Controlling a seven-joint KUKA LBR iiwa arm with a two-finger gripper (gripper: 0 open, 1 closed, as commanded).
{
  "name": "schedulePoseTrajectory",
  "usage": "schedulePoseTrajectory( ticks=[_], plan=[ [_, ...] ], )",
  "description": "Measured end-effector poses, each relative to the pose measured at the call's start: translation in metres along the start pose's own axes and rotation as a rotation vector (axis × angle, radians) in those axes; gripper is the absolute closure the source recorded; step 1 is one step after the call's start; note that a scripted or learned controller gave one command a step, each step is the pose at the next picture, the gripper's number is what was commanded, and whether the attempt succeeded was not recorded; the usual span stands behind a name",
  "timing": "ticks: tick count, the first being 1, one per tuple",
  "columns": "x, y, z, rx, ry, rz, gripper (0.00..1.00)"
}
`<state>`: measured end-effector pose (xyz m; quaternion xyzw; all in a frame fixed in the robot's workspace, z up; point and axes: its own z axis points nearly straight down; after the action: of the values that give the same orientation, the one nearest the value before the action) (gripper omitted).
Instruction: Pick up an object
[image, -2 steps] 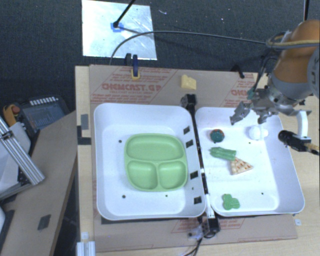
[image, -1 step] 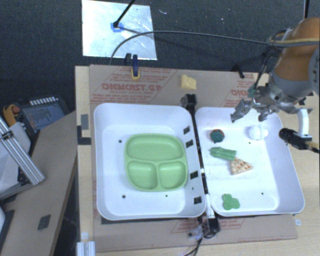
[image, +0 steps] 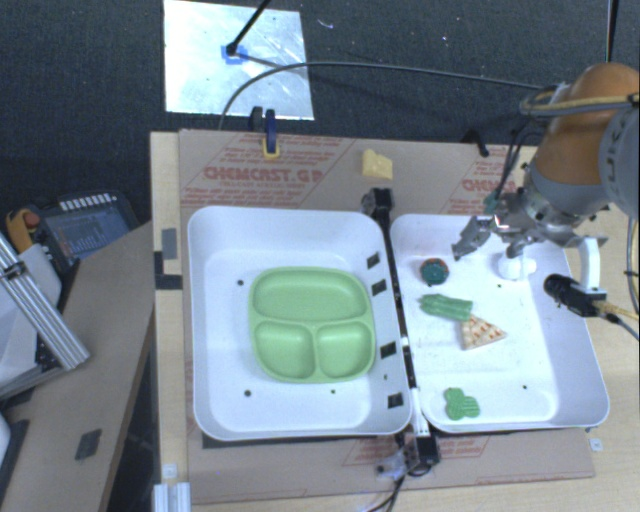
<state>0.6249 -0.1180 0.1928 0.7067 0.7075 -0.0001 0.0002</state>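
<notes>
The bench carries two shallow white bins side by side: the left bin (image: 215, 300) and the right bin (image: 560, 385). The left bin contains a green divided plate (image: 310, 323) with one long compartment toward the rear and two smaller compartments toward the front; the plate lies flat near the bin centre. The right bin contains four small objects. A round teal-and-red object (image: 434, 271) lies toward the rear left. A green elongated piece (image: 446, 306) lies just in front of it, and a pizza-slice-shaped piece (image: 482, 332) sits just beside that piece on its front right. A small green leafy piece (image: 461, 404) lies apart from these, near the front wall. The arm reaches in from the right, and the gripper (image: 493, 237) hangs over the rear of the right bin, near the round object. Its two fingers are spread apart with nothing between them.
</notes>
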Motion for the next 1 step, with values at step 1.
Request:
schedulePoseTrajectory(
  ticks=[1],
  plan=[
    [-0.0072,-0.0072,0.0536,0.002,0.000,0.001,0.00]
  ],
)
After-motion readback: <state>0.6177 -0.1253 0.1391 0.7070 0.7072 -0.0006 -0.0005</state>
